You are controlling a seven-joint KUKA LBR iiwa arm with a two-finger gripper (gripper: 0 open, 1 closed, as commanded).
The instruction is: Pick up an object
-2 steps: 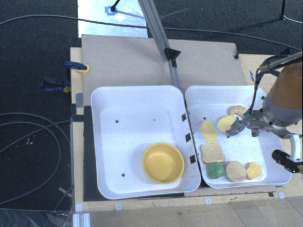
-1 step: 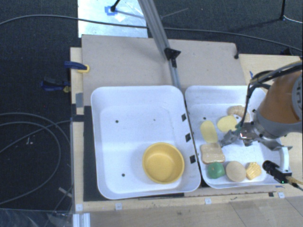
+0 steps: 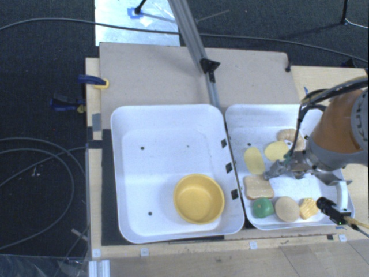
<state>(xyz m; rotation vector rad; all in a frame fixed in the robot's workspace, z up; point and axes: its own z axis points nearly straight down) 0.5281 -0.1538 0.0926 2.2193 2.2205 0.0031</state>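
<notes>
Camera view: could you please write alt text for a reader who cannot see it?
The gripper hangs low in the right bin, among small food-like items: a toast slice, a green ball, a corn piece. The left bin holds a yellow bowl.

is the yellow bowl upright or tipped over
Upright: the bowl sits in the left bin, its round opening facing up and its inside showing.

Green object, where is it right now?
The green object sits in the right bin, near its front edge, between the toast slice and the beige ball.
</notes>
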